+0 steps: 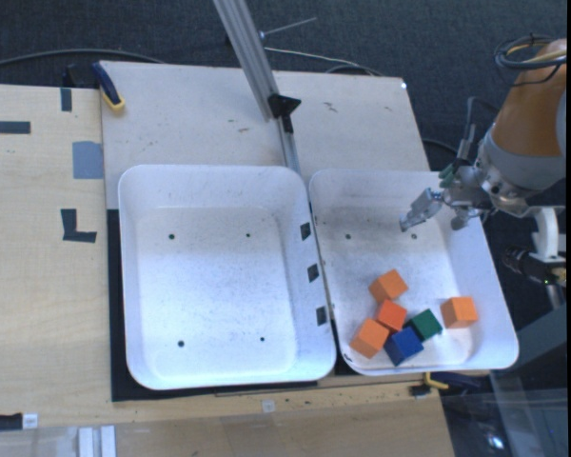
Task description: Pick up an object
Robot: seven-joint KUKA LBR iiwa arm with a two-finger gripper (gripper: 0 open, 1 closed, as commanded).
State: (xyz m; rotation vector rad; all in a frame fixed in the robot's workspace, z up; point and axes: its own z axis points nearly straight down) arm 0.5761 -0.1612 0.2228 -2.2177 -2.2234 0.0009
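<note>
Orange, green and blue small cubes [400, 324] are sitting clustered at five o'clock in the right-hand shallow white plastic bin [362, 198]. The metal pincer [417, 215] is hovering at one o'clock above that bin, well apart from them, grasping nothing; whether it is released or clenched, I cannot tell.

One fixed camera above the bench.
It looks down at a slant on both white bins [133, 255], taking in the arm [528, 122] at right.
</note>
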